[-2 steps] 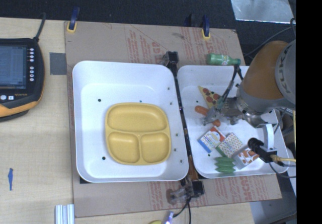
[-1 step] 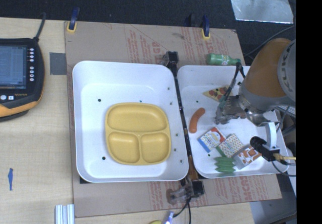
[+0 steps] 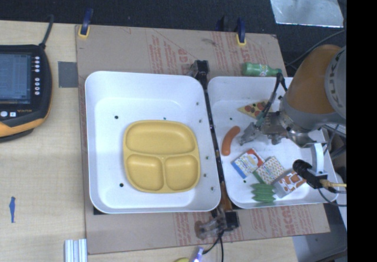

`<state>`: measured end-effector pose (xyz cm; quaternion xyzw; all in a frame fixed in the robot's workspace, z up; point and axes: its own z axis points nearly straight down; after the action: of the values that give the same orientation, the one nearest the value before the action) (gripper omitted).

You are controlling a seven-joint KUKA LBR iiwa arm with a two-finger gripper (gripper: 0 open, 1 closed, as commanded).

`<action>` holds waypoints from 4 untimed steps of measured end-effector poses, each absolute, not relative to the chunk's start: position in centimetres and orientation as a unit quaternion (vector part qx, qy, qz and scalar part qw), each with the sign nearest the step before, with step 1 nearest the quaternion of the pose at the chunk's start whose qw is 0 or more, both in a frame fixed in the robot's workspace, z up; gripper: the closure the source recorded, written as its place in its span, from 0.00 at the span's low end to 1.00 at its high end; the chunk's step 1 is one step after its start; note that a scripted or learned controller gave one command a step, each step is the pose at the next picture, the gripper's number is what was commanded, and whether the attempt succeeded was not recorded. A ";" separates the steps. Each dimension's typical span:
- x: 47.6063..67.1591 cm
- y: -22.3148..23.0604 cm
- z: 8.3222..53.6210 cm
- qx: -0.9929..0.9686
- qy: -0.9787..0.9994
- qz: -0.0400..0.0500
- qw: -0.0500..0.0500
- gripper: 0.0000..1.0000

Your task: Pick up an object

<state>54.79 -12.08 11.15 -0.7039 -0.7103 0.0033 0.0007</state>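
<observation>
Right white bin (image 3: 235, 93): claw (image 3: 254, 133) low over its middle, just beside the orange sausage-shaped toy (image 3: 229, 140); cannot tell its state from this angle. Sausage lies diagonal near the bin's left wall, apart from the small blue-and-white packet (image 3: 247, 163). Judged light, smooth, rounded plastic, likely to roll or slip. Best grip: across its narrow mid-section, not the ends.

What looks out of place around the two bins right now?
A green can lies on its side on the cardboard, outside the right bin by its far edge, while the other small items sit inside that bin.
</observation>
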 end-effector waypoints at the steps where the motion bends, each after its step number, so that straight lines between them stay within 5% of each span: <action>1: 62.5 -17.4 9.2 -0.706 -0.708 0.001 0.001 0.00; 2: 65.7 -14.5 9.2 -0.706 -0.708 0.000 0.001 0.00; 4: 65.6 -11.2 9.2 -0.706 -0.708 0.001 0.002 0.00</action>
<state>65.59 -11.20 9.18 -0.7061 -0.7081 0.0013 0.0023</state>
